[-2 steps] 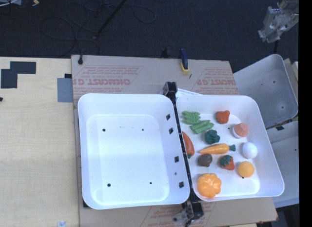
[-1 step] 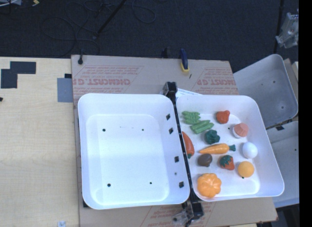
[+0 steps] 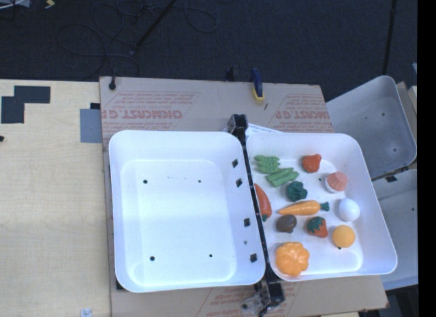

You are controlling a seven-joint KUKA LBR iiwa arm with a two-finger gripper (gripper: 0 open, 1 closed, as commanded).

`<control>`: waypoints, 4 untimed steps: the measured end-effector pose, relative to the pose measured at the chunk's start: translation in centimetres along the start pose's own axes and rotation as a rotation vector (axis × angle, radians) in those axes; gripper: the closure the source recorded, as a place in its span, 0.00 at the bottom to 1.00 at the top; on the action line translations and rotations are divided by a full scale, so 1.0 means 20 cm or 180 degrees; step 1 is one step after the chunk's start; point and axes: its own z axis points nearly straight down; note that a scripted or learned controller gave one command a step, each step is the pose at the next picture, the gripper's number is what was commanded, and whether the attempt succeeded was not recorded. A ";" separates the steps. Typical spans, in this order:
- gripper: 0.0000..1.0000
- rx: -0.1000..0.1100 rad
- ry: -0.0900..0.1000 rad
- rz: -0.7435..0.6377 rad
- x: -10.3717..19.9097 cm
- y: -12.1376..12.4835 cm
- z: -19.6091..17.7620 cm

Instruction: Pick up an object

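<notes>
**Toy food gathered in the right bin**

The right bin [image 3: 371,240] holds the objects: an orange pumpkin [image 3: 291,258] at its near edge, a carrot [image 3: 300,208] in the middle, a white egg [image 3: 349,209] and an orange ball [image 3: 343,236] to the right, green pea pods [image 3: 274,170] at the far left. The left bin [image 3: 129,172] touches it along a black seam. Both rest on cardboard [image 3: 170,108] on the desk [image 3: 48,206]. The pincer's state cannot be told.
</notes>
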 end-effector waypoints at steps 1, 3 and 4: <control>1.00 0.0030 0.0011 -0.0011 -0.13 0.20 0.58; 1.00 -0.0003 0.0002 -0.0011 -0.13 0.05 0.00; 1.00 -0.0005 0.0001 -0.0029 -0.12 0.20 0.00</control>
